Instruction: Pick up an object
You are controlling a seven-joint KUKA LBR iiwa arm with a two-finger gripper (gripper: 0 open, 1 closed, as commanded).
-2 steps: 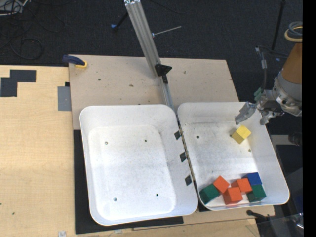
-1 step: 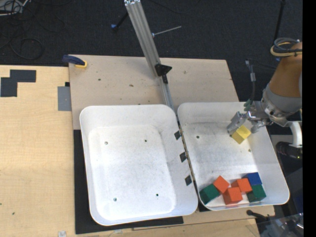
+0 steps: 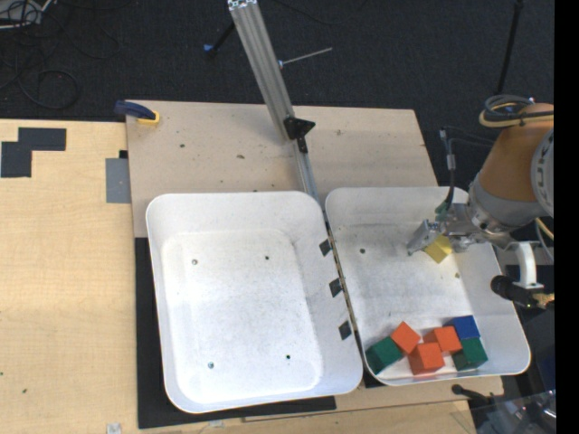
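Note:
My gripper point(image 3: 436, 242) hangs over the upper right part of the right bin point(image 3: 389, 215), reaching in from the right. A small yellow block point(image 3: 439, 251) sits between its grey fingers, and the gripper is shut on it. The block looks slightly above the bin floor. At the near end of the same bin lies a cluster of blocks: an orange block point(image 3: 406, 337), two more orange ones point(image 3: 427, 358) point(image 3: 447, 339), a blue block point(image 3: 465, 326) and two green blocks point(image 3: 384, 354) point(image 3: 470, 357).
The left bin point(image 3: 181, 233) stands beside the right one, with black clips point(image 3: 333, 287) along the shared rim. A slanted aluminium post point(image 3: 268, 70) rises behind the bins. A blue and yellow clamp point(image 3: 137, 111) lies at the board's far left corner.

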